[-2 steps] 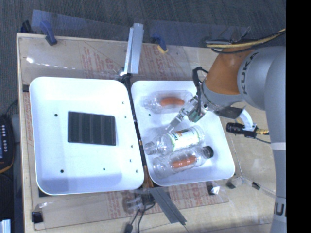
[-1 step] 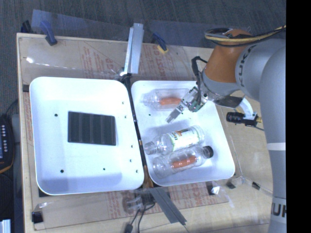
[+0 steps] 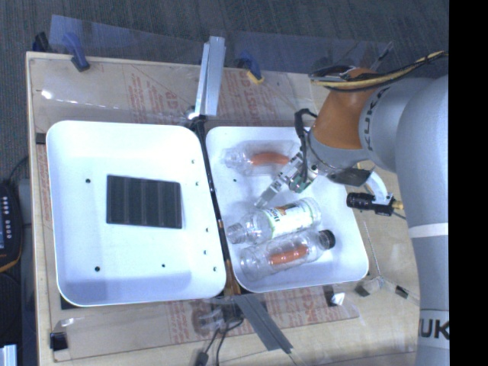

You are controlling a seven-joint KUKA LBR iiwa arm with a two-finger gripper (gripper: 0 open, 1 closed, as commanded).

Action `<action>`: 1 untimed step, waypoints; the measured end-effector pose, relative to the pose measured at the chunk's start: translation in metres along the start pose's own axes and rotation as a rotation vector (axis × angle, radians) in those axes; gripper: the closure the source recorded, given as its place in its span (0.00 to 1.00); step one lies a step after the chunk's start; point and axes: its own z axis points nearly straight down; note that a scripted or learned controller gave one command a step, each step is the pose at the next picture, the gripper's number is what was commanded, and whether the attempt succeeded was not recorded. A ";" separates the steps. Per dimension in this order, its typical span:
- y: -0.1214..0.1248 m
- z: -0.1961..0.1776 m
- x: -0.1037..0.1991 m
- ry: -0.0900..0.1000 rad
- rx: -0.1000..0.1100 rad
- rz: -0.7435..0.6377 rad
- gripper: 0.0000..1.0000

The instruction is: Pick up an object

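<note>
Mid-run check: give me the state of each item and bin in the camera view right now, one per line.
Gripper: low in the right bin, just above the labelled bottle.
Labelled bottle: lying on its side, mid-bin.
Black-capped bottle: lying on its side, near the front wall.
Top bottle: lying on its side, near the back.
Right bin: holds the three bottles.
Left bin: holds a dark ribbed panel, lying flat.
</note>
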 end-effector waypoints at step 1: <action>-0.028 -0.008 0.029 -0.016 -0.015 -0.069 0.00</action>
